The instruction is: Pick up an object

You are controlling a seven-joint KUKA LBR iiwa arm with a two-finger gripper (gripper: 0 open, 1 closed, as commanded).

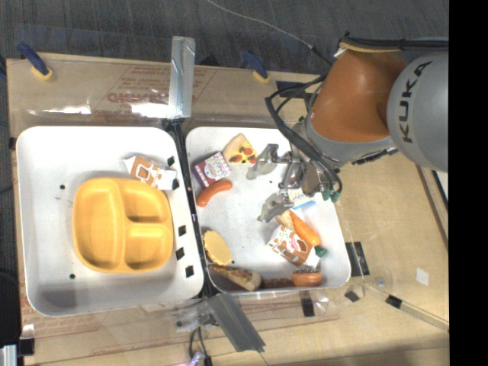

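Note:
My gripper [268, 185] hangs over the right part of the right bin [248, 227], its two grey fingers [262, 163] spread apart and open, with bare bin floor between them. A pizza slice [241, 149] and a purple carton [211, 168] lie to its left at the bin's far end. Left of the fingers lies a red sausage [213, 193]. Just below the gripper sit an orange carrot [304, 229] and an orange-and-white carton [289, 244].
A round bun [216, 246], a sandwich [239, 279] and another sausage [307, 278] line the right bin's near edge. The left bin [46, 151] holds a yellow divided tray [122, 223] and a small orange carton [149, 172]. Cables loop near the wrist [278, 105].

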